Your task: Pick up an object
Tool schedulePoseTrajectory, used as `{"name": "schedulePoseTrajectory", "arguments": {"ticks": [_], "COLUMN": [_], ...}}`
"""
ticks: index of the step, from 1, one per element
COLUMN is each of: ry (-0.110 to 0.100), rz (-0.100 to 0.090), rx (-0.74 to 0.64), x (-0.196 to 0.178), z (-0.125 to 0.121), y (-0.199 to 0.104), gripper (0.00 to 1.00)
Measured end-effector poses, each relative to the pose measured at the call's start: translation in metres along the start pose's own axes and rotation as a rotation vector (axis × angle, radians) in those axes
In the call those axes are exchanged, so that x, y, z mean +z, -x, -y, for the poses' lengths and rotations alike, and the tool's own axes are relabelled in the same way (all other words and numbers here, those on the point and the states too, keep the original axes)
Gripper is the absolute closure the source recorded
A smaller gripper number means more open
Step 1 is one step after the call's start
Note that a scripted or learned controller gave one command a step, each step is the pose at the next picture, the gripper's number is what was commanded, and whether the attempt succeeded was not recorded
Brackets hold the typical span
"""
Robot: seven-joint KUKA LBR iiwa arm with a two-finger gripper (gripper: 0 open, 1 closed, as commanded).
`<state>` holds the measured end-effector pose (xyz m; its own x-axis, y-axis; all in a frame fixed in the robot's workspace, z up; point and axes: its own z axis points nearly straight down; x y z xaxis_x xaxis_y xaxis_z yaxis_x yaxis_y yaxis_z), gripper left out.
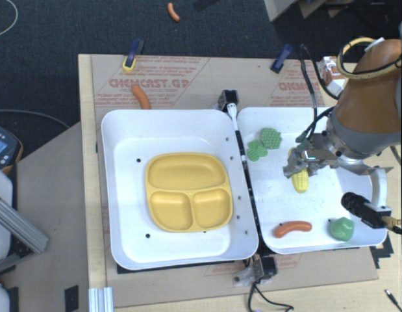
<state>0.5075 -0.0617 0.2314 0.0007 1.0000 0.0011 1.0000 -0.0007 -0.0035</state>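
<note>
Where right bin point(278, 242) nears camera: sausage point(293, 227) lies lengthwise left-right, green pepper point(341, 229) beside | mid-bin: corn point(301, 181) long axis near-far, upper end hidden under gripper point(298, 168) | grip state: cannot tell | farther: broccoli point(271, 138).

gripper point(298, 168) over right bin point(278, 119), at toy corn point(301, 182) | yellow divided tray point(188, 192) in left bin point(123, 174) | toy sausage point(292, 228) near front

Pale yellow three-compartment plastic tray point(188, 192) in white left bin point(119, 174). White right bin point(272, 213): two bumpy green toys point(265, 143), yellow corn cob point(301, 182), orange-red sausage point(293, 228), green pepper point(341, 229). Orange-banded grey arm point(369, 96).
</note>
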Motion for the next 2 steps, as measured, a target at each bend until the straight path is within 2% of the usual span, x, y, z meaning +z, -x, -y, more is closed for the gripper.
{"name": "schedulePoseTrajectory", "arguments": {"ticks": [1, 2], "ry": [0.000, 0.000], "rz": [-0.001, 0.000], "rx": [-0.002, 0.001], "x": [0.0018, 0.0100], "z": [-0.0018, 0.0027], "y": [-0.0111, -0.0012], "gripper": [1.00, 1.00]}}
